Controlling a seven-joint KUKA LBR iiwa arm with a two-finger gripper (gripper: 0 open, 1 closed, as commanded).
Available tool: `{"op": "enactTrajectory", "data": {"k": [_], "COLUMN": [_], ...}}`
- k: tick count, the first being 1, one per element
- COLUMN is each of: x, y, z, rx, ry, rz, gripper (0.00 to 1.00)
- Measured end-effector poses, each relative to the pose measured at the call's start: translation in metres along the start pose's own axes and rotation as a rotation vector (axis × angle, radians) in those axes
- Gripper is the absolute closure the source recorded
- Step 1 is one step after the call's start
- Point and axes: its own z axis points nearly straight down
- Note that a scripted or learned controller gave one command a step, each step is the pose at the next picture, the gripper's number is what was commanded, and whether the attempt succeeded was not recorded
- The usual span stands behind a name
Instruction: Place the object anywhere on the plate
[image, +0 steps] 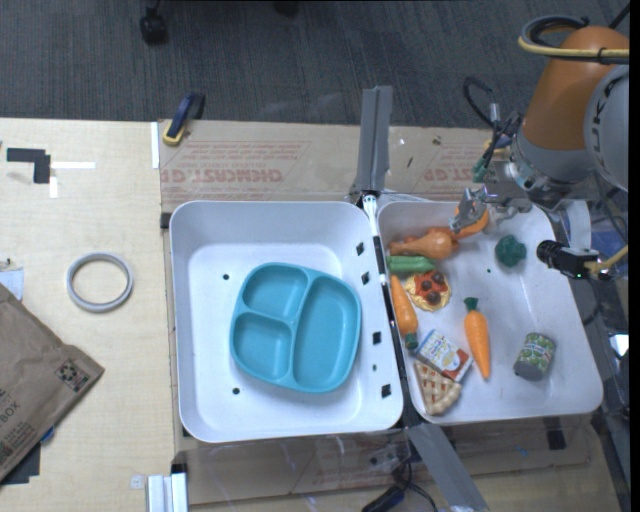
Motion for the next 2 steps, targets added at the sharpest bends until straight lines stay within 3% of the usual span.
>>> {"op": "enactTrajectory", "data": {"k": [1,2], "x": [0.086,0.169], "y": [-0.041,-0.093], "z": [-0.035,-0.001], "rx": [0.002,0.003], "ry": [0.002,0.001], "rz": [0.003,0.039], "gripper": [1.0,1.0]}}
